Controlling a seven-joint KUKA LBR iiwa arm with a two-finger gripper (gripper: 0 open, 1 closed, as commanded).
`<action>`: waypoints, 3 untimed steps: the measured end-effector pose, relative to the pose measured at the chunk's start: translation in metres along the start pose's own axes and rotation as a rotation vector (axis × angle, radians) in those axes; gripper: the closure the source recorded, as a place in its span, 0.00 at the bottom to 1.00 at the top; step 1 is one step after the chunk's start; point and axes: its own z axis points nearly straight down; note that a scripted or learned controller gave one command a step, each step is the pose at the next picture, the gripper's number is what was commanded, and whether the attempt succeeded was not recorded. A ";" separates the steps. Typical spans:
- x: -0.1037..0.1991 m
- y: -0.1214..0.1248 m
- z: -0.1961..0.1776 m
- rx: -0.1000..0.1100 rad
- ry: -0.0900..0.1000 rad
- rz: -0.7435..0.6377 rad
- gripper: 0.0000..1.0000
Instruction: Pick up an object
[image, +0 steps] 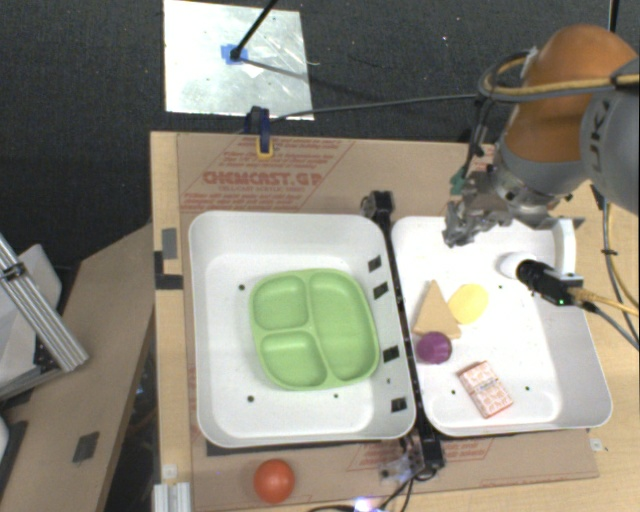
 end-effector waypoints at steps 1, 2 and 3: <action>0.044 -0.016 0.014 0.002 -0.001 0.002 1.00; 0.090 -0.033 0.024 0.002 0.000 0.001 1.00; 0.143 -0.034 0.037 0.002 0.000 0.000 1.00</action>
